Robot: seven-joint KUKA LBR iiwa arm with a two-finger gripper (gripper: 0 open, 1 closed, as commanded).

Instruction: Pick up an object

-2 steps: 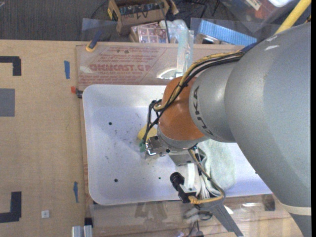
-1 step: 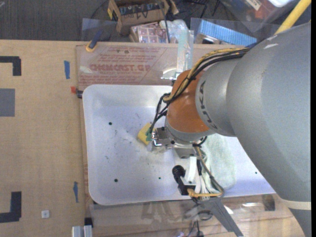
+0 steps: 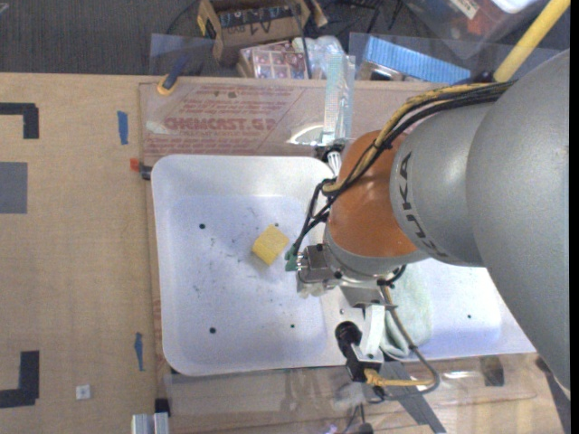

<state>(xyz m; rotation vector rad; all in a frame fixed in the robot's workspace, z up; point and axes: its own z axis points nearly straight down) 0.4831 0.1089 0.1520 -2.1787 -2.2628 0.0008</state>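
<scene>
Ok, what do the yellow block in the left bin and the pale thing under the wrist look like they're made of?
Yellow block: probably foam or sponge, since its surface is matte with soft, slightly uneven edges and no shine. Pale thing: likely cloth or a soft fabric item, with a rumpled, fuzzy off-white surface; the arm hides most of it, so this is uncertain.

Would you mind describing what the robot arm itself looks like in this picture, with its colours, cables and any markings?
The arm is a thick, rounded grey casing with dark KUKA lettering along its side. An orange band sits above the wrist. Black and yellow cables run along the casing and down past the band. Below the band hangs a metallic grey and white wrist assembly, with a black round part and a yellowish wire at its lower end.
</scene>
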